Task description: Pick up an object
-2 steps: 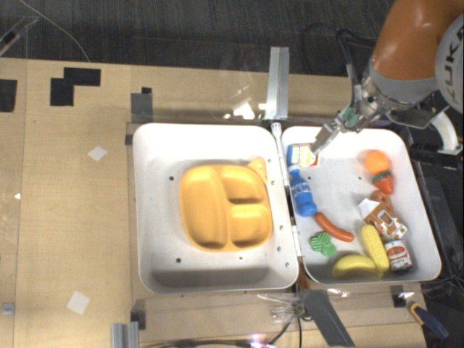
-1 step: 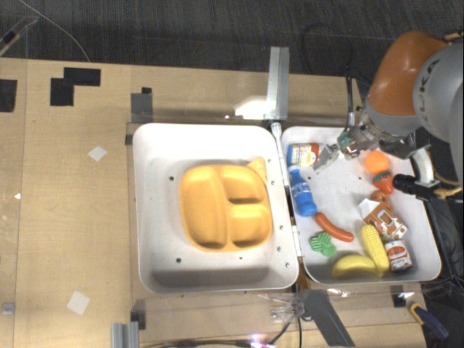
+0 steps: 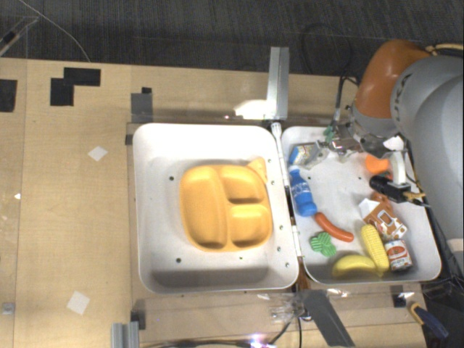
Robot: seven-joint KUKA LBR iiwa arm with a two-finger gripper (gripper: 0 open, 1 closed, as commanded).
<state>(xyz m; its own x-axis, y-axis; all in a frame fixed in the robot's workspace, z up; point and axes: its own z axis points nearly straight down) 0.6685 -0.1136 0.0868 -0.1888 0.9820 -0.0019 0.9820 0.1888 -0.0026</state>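
Note:
My gripper point(image 3: 330, 141) hangs over the back left of the right bin point(image 3: 341, 187), reaching in from the grey arm with its orange band point(image 3: 383, 78). Just to its left lies a small silver and blue packet point(image 3: 301, 153), close to the gripper; whether they touch I cannot tell. Below that lies a blue bottle point(image 3: 301, 192) along the bin's left wall. Toward the front are a red-orange sausage point(image 3: 334, 227), a green toy point(image 3: 323, 244), a banana point(image 3: 354, 264), a corn cob point(image 3: 374, 246), a small can point(image 3: 398, 255) and an orange-and-white carton point(image 3: 385, 219).
The left bin point(image 3: 156, 194) holds a yellow divided tray point(image 3: 225, 205) in its middle. An orange object point(image 3: 376, 164) lies at the right bin's back right, partly under the arm. A metal post point(image 3: 278, 85) stands behind the two bins.

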